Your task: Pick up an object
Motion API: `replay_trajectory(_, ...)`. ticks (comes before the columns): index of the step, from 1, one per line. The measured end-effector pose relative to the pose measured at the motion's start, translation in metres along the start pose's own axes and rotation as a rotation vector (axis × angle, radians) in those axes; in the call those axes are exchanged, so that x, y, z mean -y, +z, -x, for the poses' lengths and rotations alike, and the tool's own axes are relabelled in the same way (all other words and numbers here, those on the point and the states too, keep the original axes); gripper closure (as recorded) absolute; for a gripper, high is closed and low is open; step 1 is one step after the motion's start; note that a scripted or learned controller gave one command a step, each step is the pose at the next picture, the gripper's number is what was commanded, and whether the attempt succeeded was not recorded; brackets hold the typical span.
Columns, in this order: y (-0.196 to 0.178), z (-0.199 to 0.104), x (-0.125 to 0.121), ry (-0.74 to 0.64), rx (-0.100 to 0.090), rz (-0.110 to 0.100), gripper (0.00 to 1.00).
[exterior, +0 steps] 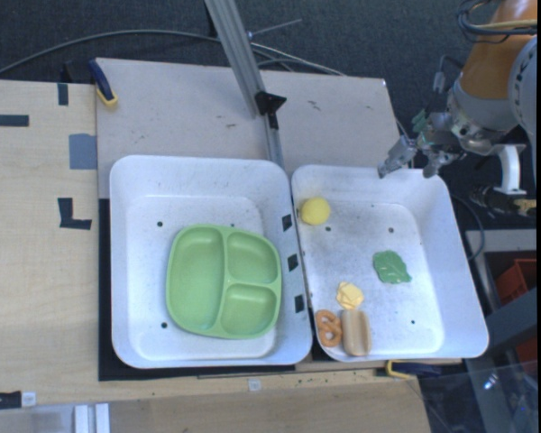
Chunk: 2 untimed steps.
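Note:
The right bin (451,233) holds a yellow ball (315,211) near its back left corner, a green leafy piece (391,267) toward the right, a small yellow piece (349,295), a pretzel (327,327) and a tan bread roll (354,332) at the front. My gripper (406,161) hangs above the back right rim of that bin, away from all these objects. Its fingers stand apart with nothing between them.
The left bin (126,242) carries a green divided plate (224,280). A slanted metal pole (239,48) rises behind the bins. Cables run across the dark floor at the back. A blue and yellow clamp (102,84) grips the bench's back left.

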<state>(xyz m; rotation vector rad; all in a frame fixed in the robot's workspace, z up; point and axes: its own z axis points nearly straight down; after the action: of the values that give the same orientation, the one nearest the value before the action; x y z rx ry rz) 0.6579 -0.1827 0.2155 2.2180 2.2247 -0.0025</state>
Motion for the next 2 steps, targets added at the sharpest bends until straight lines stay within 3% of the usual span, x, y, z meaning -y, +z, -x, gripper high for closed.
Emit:
replay_trajectory(1, 0.0, 0.0, 0.0, 0.0, 0.0, -0.001, 0.0)
replay_trajectory(2, 0.047, -0.003, 0.008, 0.0, -0.001, -0.005, 0.0)
